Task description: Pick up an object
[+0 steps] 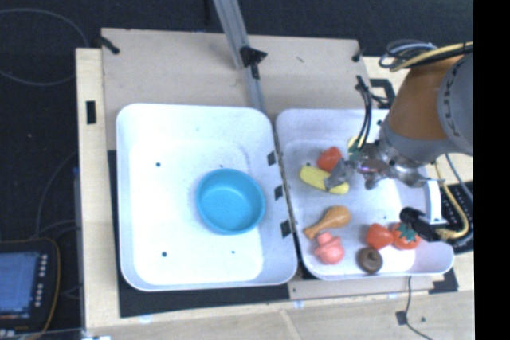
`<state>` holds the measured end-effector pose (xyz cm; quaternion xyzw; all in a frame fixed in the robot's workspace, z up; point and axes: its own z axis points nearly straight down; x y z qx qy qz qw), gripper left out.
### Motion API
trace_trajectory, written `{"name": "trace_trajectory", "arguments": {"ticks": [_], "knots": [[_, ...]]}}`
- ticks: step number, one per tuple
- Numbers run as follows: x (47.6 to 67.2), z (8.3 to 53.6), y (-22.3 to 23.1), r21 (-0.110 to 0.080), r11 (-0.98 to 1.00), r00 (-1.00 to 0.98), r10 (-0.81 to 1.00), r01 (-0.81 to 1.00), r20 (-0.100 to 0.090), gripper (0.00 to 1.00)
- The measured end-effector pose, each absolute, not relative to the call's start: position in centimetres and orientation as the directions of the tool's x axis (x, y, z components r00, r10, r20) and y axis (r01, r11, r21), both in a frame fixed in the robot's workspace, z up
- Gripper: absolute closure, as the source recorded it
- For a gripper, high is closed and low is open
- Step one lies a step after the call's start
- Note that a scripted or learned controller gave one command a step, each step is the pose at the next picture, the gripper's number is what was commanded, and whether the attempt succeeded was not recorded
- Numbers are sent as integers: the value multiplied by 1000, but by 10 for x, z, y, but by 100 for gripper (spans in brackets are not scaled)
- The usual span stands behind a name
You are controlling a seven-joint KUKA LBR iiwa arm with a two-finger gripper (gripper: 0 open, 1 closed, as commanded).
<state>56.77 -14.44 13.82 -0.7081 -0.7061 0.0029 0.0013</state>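
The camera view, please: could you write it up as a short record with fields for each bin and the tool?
left bin: holds a blue bowl
right bin: yellow banana, red piece, tan drumstick, pink toy, brown ring, red tomato
tool: low over the right bin, beside the banana
grasp: cannot tell

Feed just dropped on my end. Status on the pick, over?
Gripper low in right bin, at yellow banana-shaped toy; grasp unconfirmed. Red toy crowds it. Blue bowl alone in left bin.
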Motion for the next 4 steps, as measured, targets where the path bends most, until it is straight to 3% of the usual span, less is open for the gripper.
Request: {"name": "trace_trajectory", "arguments": {"ticks": [1, 3, 4], "knots": [[571, 155, -144, 7, -9, 9, 1000, 1000, 1, 100], [579, 255, -135, 6, 7, -7, 1000, 1000, 1, 100], [591, 263, -87, 2, 9, -9, 1000, 1000, 2, 100]]}}
